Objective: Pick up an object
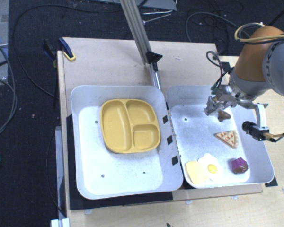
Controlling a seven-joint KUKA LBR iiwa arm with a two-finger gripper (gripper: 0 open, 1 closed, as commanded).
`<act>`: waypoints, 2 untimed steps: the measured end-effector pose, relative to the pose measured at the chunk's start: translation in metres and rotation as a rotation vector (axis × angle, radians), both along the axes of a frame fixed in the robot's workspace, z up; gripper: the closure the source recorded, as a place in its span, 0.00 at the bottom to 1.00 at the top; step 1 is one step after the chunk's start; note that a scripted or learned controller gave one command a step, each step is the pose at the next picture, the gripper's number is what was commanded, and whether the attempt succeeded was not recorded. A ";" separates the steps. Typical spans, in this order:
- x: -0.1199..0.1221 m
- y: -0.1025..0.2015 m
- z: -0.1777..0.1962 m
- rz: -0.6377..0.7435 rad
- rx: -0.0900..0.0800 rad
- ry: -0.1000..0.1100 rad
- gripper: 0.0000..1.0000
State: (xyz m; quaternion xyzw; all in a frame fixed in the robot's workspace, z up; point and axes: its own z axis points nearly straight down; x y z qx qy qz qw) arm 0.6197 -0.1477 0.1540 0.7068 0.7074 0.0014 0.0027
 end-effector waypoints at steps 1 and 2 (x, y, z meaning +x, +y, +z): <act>-0.008 -0.004 0.052 -0.002 0.000 0.000 1.00; -0.011 0.001 0.098 0.002 0.000 0.001 1.00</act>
